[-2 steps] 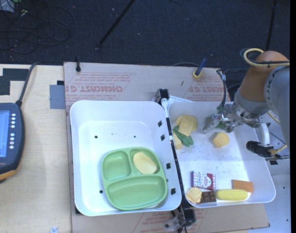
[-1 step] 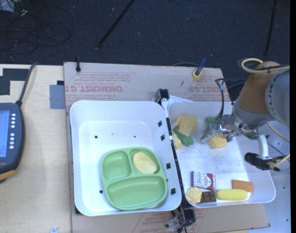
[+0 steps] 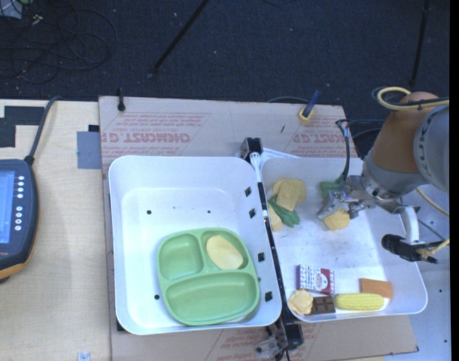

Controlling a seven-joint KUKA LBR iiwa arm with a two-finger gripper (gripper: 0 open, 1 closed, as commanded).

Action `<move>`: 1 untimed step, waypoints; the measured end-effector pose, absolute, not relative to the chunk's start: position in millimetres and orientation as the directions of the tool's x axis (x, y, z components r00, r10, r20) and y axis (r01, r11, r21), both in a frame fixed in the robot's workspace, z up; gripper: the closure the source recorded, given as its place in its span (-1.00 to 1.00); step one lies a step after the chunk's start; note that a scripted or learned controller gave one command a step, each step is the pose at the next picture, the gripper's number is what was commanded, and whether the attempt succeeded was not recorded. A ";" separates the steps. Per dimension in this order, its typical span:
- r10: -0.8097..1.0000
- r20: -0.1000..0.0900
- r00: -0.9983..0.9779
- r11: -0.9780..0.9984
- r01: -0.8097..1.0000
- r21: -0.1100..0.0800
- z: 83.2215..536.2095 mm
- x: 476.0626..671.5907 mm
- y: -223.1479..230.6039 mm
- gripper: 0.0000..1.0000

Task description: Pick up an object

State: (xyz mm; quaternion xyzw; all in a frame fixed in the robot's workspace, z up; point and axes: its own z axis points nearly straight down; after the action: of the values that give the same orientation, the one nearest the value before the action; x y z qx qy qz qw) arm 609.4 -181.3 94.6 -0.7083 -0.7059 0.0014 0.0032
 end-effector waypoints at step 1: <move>1.000 0.001 -0.001 0.001 1.000 -0.002 87.4 572.6 -139.8 1.00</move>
State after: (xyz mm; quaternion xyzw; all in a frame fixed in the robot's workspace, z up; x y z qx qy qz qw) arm 572.6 -139.8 87.4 -0.7068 -0.7075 0.0005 0.0009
